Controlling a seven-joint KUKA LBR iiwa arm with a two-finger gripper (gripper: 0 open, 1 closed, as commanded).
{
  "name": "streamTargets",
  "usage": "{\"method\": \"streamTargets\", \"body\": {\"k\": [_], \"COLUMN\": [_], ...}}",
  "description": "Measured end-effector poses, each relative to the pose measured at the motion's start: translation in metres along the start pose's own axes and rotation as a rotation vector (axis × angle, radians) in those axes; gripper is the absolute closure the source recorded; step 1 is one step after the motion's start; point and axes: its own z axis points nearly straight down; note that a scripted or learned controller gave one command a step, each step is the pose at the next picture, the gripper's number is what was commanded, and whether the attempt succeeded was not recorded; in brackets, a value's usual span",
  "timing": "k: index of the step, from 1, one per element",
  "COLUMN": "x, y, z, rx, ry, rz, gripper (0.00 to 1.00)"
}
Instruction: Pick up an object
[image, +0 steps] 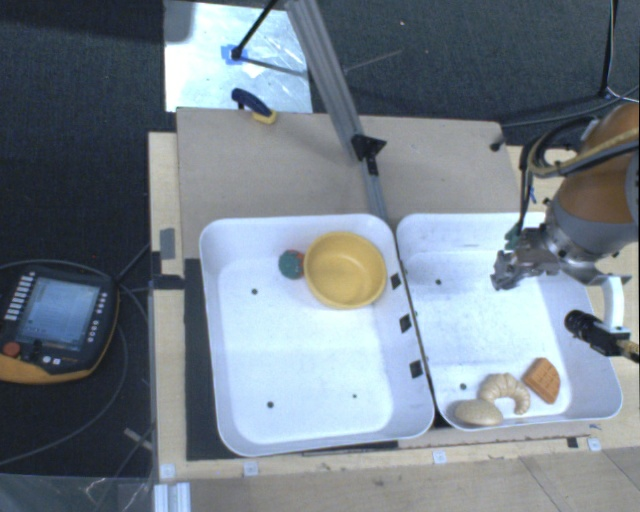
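Note:
My gripper (506, 272) hangs over the upper right part of the right bin (470, 330), with nothing seen between its fingers. Well below it, at the bin's front, lie a pale croissant-shaped piece (507, 387), a beige oval piece (477, 411) and an orange waffle-like block (543, 379). In the left bin (300, 400) a yellow bowl (345, 269) sits at the back right, and a small green and red ball (291, 263) touches its left side.
A metal pole (335, 85) slants across the cardboard behind the bins. A yellow and blue clamp (254, 104) lies at the board's back left. A teach pendant (52, 320) rests on the floor at the left.

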Motion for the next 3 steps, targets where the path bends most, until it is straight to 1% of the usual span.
{"method": "streamTargets", "body": {"k": [1, 3], "x": [0.0, 0.119], "y": [0.001, -0.025], "z": [-0.043, -0.046], "rx": [0.0, 0.004], "ry": [0.0, 0.002], "rz": [0.0, -0.005], "gripper": [1.0, 1.0]}}
